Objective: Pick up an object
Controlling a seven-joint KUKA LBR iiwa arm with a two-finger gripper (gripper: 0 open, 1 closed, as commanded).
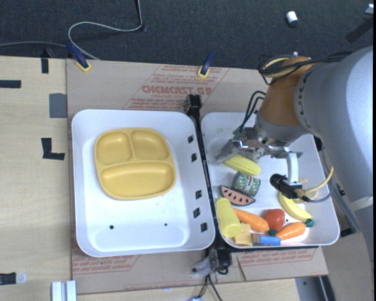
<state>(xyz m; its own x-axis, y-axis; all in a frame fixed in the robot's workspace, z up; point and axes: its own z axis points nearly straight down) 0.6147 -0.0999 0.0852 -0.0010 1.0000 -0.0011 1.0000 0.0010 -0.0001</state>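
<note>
Reaching in from the right, the grey arm with its orange band (281,102) hangs over the far part of the right white bin (329,231), and its two-finger gripper (237,148) sits low over the bin floor just beyond a yellow curved toy piece (243,164). How far apart the fingers stand cannot be told from this slant, and nothing can be seen between them. Just nearer than the yellow piece stands a small green-labelled can (246,183), and a watermelon slice toy with red flesh and dark rind (237,197) lies beside it to the left. Along the near wall of the same bin lie a pale yellow corn-like cylinder (226,216), an orange carrot (252,219), a red tomato (274,218), a second orange carrot (292,230) and a yellow banana (294,206), crowded together and touching in places. A white bracket with a black knob (287,175) projects from the arm above the banana. The left white bin (138,237) holds a yellow divided plastic plate (135,163) with three compartments, lying flat toward its far side.
</note>
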